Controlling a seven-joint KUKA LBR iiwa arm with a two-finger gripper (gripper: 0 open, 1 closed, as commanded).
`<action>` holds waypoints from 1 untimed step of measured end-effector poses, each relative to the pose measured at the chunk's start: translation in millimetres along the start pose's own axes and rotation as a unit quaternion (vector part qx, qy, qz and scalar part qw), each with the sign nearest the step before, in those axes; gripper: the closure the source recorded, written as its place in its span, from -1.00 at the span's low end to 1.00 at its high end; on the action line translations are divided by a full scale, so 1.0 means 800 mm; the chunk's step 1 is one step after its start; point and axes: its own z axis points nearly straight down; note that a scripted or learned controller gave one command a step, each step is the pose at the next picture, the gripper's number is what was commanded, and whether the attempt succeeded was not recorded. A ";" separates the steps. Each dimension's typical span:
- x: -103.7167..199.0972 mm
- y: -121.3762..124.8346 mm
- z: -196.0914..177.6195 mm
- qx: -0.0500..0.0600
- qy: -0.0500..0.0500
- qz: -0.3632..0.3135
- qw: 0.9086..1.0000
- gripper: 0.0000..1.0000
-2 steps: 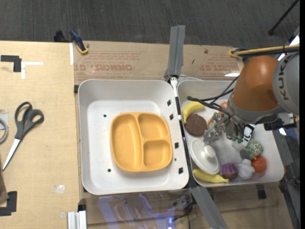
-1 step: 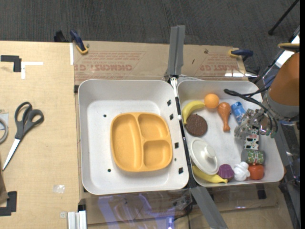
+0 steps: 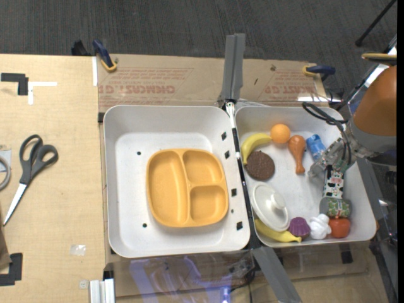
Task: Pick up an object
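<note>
Scissors (image 3: 31, 161) far left on worktop (image 3: 57, 232), well apart from both bins; no part in any risk. Next along, left bin (image 3: 113, 169) with yellow tray (image 3: 187, 187) lying flat in the middle, out of the crowd.

Right bin (image 3: 360, 232) packed: banana (image 3: 251, 146) touching brown disc (image 3: 259, 165), orange ball (image 3: 280, 133) just beside drumstick (image 3: 297, 153), white bowl (image 3: 271, 206) below them, second banana (image 3: 276, 234) along the near wall beside purple piece (image 3: 298, 226), white piece (image 3: 319, 226) and red piece (image 3: 339, 227).

Pincer (image 3: 326, 164) low near the bin's right wall, between blue piece (image 3: 315, 146) and patterned box (image 3: 333, 182), with green can (image 3: 334, 206) just below the box. Spread or pressed together: cannot tell, too small and cluttered. Nothing seen gripped.

Likely target, judging by position: blue piece or box, both just beside the pincer.

Risks, as judgement only:
- Closing on two neighbours at once, given the tight packing, then dropping both on lift.
- Nudging the blue piece against the drumstick and missing.
- Tipping or pushing the box onto the can.
- Scraping the right wall, so close by.
- Round pieces rolling off if bumped.
</note>
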 end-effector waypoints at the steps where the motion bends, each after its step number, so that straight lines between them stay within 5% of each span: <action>1: -0.035 0.031 -0.001 -0.001 0.006 0.252 0.968 1.00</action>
